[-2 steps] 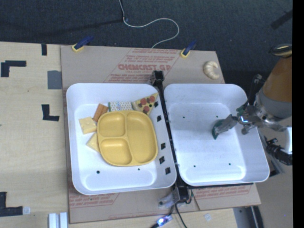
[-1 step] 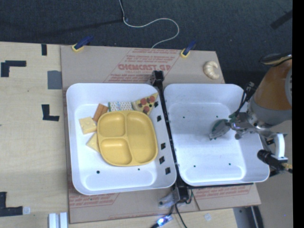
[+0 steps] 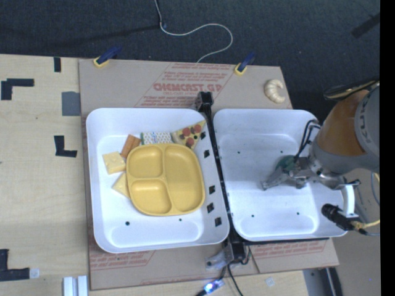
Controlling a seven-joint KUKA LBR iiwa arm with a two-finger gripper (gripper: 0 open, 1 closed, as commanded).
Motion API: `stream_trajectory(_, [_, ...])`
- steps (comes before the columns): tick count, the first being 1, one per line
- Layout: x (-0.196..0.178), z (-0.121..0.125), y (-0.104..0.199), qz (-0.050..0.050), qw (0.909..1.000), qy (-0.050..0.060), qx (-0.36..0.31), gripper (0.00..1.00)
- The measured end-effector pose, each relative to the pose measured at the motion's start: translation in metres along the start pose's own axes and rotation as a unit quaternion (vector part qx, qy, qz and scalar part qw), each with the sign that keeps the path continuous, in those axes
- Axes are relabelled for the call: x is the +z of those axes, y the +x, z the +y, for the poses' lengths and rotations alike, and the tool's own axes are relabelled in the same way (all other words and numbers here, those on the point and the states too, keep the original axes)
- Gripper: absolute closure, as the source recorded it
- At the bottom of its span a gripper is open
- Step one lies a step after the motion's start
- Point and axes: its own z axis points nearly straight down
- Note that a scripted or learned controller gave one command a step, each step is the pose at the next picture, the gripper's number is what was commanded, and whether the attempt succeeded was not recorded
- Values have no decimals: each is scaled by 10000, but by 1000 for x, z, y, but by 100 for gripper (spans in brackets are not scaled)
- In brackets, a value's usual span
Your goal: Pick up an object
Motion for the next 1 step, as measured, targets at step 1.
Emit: stream_trajectory(1, [-13, 1, 0, -1, 10000, -10, -1, 100])
